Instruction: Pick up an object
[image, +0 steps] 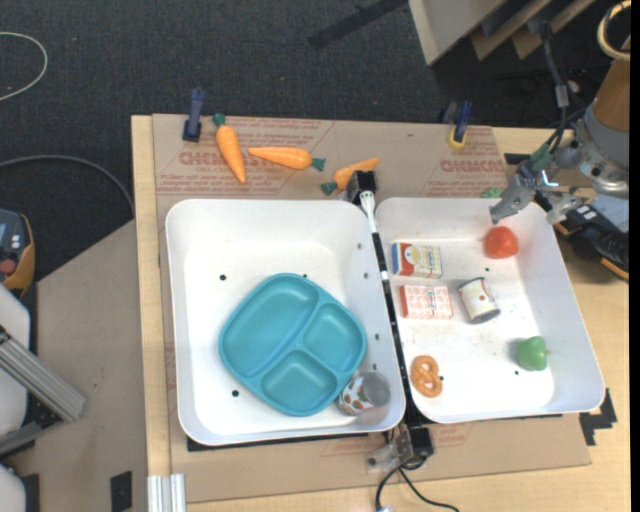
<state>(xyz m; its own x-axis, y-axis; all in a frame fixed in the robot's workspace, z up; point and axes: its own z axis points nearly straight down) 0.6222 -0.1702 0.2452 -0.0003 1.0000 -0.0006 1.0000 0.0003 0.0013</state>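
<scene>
The right bin (570, 300) holds a red tomato-like ball (501, 242), two small red-and-white cartons (416, 259) (425, 301), a small tin (478, 299), a green toy (531, 352) and a pretzel (425, 375). My gripper (525, 205) hangs over the bin's back right corner, just above and slightly right of the red ball. It looks open, with nothing between the fingers. In the left bin (190, 300) lie a teal divided plate (292, 343) and a small grey cup (364, 392) at the front right corner.
Three toy carrots (231, 152) (281, 157) (355, 172) lie on the cardboard behind the bins. Blue clamps (193, 115) (460, 123) grip the board's back edge. A black divider (378, 270) runs between the bins.
</scene>
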